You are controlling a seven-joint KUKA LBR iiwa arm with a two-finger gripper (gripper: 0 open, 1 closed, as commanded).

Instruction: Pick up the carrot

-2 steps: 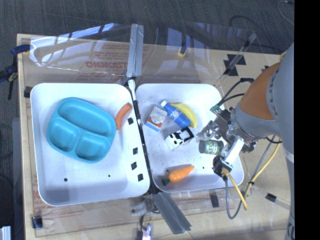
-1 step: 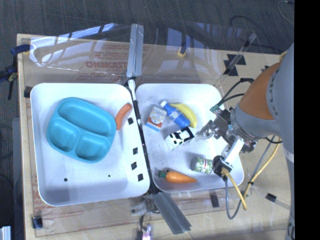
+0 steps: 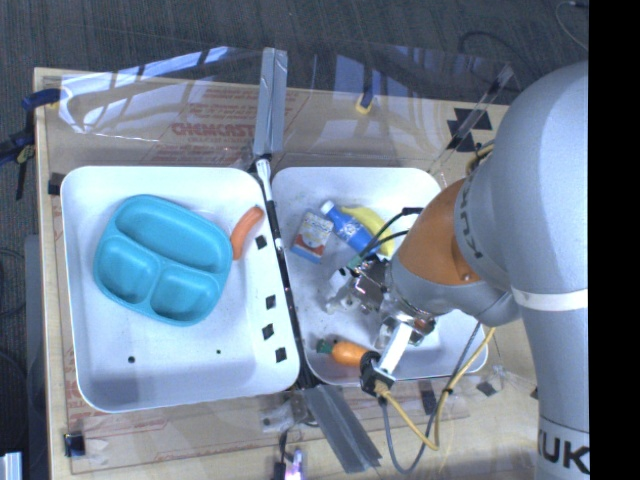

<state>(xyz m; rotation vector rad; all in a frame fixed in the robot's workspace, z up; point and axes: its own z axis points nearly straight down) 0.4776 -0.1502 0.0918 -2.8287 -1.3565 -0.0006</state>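
1. The table (image 3: pixel 150 118) carries two white bins side by side. The arm (image 3: pixel 540 198) enters from 3 o'clock and covers the 3 o'clock part of the right bin (image 3: pixel 300 188).

2. The left bin (image 3: pixel 90 368) holds a blue plate (image 3: pixel 160 258) with compartments. An orange sausage (image 3: pixel 245 230) lies just beside the plate's 2 o'clock edge. It has no green end, so it is judged not to be the target.

3. In the right bin, a small carton (image 3: pixel 312 233), a blue packet (image 3: pixel 350 230) and a yellow banana (image 3: pixel 372 215) form a cluster at 12 o'clock.

4. The pincer (image 3: pixel 352 290) sits over the middle of the right bin. Whether it is wide or narrow cannot be told. Nothing is seen held in it.

5. The carrot (image 3: pixel 347 352) lies flat at 6 o'clock in the right bin, close to the near wall. Its green end points to 9 o'clock. It is at about 6 o'clock from the pincer, near but not touching.

6. Step in hand, as judged: approach. The grasp has not yet been made.

7. Next move, as judged:
   - shift the pincer toward 6 o'clock until it is above the carrot's middle
   - turn it to close across the carrot's short axis
   - descend, close, then lift

8. Caution: the carrot is near the bin wall, so the descent has little room on that side
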